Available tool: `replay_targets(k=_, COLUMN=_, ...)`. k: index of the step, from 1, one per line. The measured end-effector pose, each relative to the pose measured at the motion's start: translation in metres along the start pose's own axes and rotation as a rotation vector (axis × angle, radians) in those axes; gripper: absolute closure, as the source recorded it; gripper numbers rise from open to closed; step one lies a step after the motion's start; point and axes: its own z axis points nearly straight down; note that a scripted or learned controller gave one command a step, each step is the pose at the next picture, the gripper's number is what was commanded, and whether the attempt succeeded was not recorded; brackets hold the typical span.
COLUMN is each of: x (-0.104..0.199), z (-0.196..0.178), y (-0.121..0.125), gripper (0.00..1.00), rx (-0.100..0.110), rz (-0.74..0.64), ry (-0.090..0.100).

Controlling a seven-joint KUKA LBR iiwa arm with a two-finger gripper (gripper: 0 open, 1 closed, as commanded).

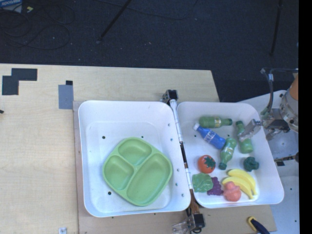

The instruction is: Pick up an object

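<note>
The right bin [269, 191] served as the landmark, and all the loose toys lay inside it. Nearest the camera, along its front wall, sat a banana [243, 180] with a pink fruit [232, 192] touching it, purple grapes [215, 187] just beside that, and a green leafy piece [202, 183] at the bin's left front. A little farther in lay a tomato [206, 164] and a dark green piece [251, 164]. Past those, a blue bottle [210, 136] lay tilted in the middle, a green bottle [227, 151] beside it, and another green bottle [215, 122] lay on its side near the back wall. The gripper [253, 128] hung over the bin's back right part, close above a small green object [246, 146]; whether its fingers stood apart or together could not be told, and nothing showed between them. No object looked lifted yet. The step appeared to be the descent for a grasp. To do it well, the fingers would likely need to straddle one item cleanly, clear of the bin wall and the neighbouring bottle. Left of that bin, the other bin [87, 130] held a green plate [137, 171].
</note>
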Motion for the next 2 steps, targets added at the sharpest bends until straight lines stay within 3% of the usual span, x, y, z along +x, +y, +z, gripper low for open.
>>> replay_targets(k=1, x=0.04, z=0.1, y=0.084, gripper=0.0, rx=0.002, rz=-0.002, ry=0.001)
replay_targets(k=2, x=0.065, z=0.143, y=0.097, gripper=0.0, rx=0.001, rz=-0.001, ry=0.0)
